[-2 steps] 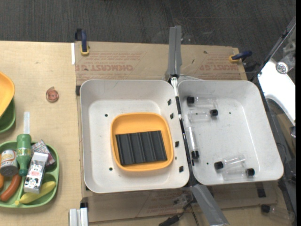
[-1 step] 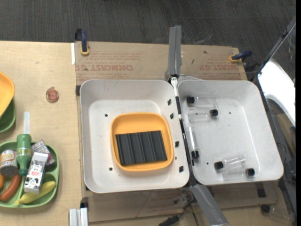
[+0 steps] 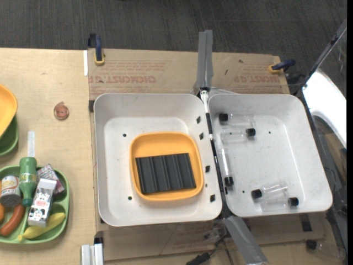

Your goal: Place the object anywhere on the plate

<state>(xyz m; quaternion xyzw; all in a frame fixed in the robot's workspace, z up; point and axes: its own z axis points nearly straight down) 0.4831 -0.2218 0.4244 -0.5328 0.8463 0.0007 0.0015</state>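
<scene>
An orange square plate with rounded corners sits in the middle of the left white bin. A dark grey ribbed rectangular object lies flat on the plate, inside its rim and filling most of its floor. Its ribs run from front to back.
The right bin holds several clear tubes with black caps, such as one at the back left and one at the front. A green tray of toy food and a yellow bowl stand on the wooden table at left.
</scene>
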